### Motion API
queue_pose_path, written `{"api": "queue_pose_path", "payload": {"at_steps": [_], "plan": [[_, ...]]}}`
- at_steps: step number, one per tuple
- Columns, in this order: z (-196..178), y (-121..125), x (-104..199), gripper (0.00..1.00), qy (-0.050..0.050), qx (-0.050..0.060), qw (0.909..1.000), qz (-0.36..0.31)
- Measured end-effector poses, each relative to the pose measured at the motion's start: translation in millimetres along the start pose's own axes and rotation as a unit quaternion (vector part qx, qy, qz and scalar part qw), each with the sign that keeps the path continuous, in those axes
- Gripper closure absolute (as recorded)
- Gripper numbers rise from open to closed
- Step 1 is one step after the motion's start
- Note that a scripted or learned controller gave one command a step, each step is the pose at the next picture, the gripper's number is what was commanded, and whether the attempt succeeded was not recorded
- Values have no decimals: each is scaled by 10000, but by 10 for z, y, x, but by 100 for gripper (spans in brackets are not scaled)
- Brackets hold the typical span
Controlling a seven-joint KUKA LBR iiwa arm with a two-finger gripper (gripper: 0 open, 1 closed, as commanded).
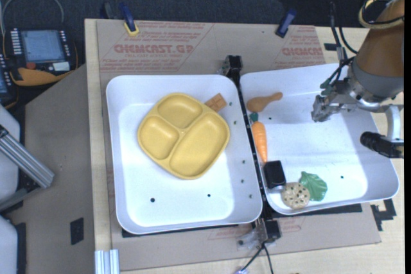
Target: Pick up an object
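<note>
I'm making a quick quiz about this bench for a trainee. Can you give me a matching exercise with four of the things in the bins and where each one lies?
Things:
1. yellow plate
2. carrot
3. cookie
4. drumstick

Places:
A. near front edge of the right bin, beside the green leaf
B. far left corner of the right bin
C. in the left bin
D. along the right bin's left wall, between the drumstick and the black block

Pairs: 1-C, 2-D, 3-A, 4-B
</note>
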State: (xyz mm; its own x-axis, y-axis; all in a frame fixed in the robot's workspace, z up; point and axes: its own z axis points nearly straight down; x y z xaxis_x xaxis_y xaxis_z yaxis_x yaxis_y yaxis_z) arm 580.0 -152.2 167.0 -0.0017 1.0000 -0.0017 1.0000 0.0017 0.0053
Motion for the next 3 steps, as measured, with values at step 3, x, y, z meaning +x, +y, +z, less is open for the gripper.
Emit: {"api": "queue_pose_path", "payload": {"at_steps": [3], "plan": [[-900,87,671,100,18,35,10000,-20]]}}
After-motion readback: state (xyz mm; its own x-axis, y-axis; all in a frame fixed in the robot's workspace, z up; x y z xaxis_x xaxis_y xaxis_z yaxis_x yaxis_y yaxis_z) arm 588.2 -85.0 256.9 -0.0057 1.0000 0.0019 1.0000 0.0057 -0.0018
